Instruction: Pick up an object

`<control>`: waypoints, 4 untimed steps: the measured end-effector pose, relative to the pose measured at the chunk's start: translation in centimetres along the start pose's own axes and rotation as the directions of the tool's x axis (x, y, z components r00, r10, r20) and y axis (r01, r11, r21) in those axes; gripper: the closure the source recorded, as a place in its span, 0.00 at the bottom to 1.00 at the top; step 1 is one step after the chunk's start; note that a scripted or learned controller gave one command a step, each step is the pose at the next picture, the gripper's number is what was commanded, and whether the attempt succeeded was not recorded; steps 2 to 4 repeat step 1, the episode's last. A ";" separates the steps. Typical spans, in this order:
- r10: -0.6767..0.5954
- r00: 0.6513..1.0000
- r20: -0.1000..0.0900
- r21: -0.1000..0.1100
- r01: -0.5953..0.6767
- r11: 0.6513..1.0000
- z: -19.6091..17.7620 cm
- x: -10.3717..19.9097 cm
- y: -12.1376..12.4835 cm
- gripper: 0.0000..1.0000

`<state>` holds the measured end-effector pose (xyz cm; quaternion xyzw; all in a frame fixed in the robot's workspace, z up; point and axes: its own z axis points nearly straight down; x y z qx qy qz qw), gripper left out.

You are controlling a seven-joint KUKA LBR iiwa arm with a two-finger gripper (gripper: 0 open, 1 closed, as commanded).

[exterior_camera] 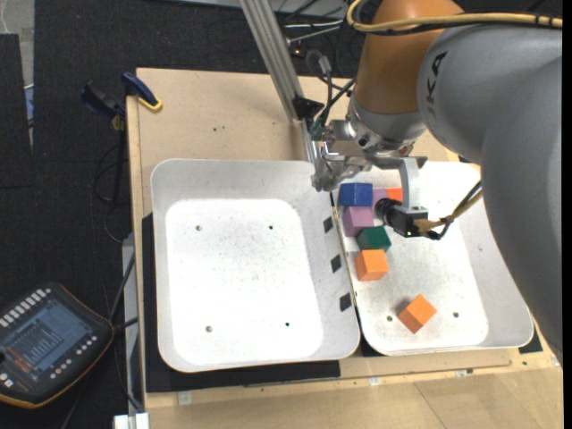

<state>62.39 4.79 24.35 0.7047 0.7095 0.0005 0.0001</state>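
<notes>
Lower gripper, grip state impossible to tell, squarely over blue block, clear of purple block and bin wall

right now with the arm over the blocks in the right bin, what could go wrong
1. The blue block, purple block, green block and an orange block sit packed in a line, so a grab may nudge or catch a neighbour.
2. That line hugs the right bin's left wall, leaving little room on that side.
3. The arm covers part of the pile; only the lone orange block lies clear.
</notes>
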 end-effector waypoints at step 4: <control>0.001 1.000 0.000 -0.003 -0.001 1.000 0.3 3.7 2.2 1.00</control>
